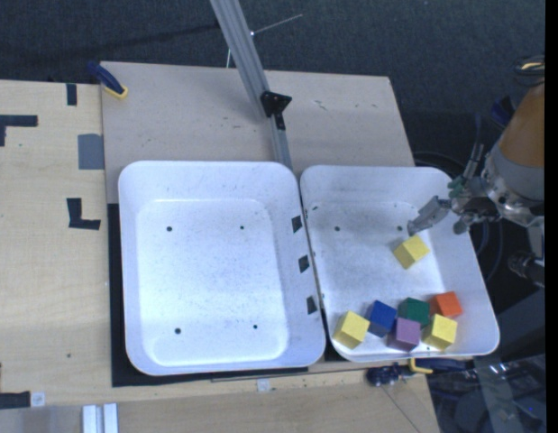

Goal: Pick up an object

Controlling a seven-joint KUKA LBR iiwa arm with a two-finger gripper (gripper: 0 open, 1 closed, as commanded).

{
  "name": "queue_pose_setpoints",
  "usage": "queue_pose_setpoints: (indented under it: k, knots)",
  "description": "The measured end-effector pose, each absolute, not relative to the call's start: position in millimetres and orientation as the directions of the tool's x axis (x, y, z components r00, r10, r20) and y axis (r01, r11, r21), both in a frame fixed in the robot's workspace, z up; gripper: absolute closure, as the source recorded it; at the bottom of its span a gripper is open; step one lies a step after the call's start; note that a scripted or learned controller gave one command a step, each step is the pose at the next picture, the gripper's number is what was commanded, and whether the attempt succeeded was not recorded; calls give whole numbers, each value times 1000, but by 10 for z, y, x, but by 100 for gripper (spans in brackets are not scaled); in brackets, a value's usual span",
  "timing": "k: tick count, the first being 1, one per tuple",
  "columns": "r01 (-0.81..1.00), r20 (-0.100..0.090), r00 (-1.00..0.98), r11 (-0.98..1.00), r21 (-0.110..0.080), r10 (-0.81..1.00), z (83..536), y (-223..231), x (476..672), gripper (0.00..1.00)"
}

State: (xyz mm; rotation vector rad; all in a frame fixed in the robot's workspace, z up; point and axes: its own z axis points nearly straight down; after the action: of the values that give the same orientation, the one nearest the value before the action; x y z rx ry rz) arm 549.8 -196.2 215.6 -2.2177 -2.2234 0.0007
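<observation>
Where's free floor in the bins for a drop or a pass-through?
Free: whole left bin floor; right bin back and left part, between the divider rim and the lone yellow cube. Crowded: right bin's front edge, cube cluster. End effector hangs just above the lone cube.

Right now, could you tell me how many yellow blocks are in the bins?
3, all in the right bin: one yellow block near the gripper, one at the cluster's left end, one at its right end.

No readable text, labels, brands or numbers on any surface.
</observation>
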Motion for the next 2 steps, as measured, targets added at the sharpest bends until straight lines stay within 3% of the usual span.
queue_pose_setpoints:
  k: [1,2]
  knots:
    - [1000,1,-2,2,-2,1000,2156,-1962,5498,0]
    - [1000,1,-2,2,-6,1000,1588,-1927,5585,0]
